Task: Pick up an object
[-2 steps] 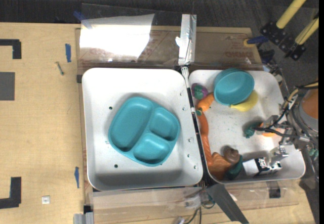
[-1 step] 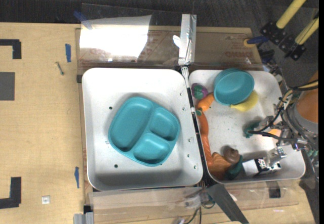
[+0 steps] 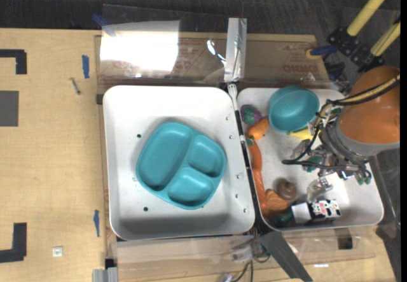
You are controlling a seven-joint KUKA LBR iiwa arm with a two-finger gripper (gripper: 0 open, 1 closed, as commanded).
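While I cannot tell the jaws' state, the orange toy (image 3: 259, 169) runs lengthwise beside the teal bowl (image 3: 292, 109).

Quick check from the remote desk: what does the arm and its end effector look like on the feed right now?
The arm is a bulky rounded body with a glossy orange band over a grey section. Dark cables, with some yellow and green, loop around the wrist. Below hangs the end effector, a cluttered mix of small dark and light metal parts.
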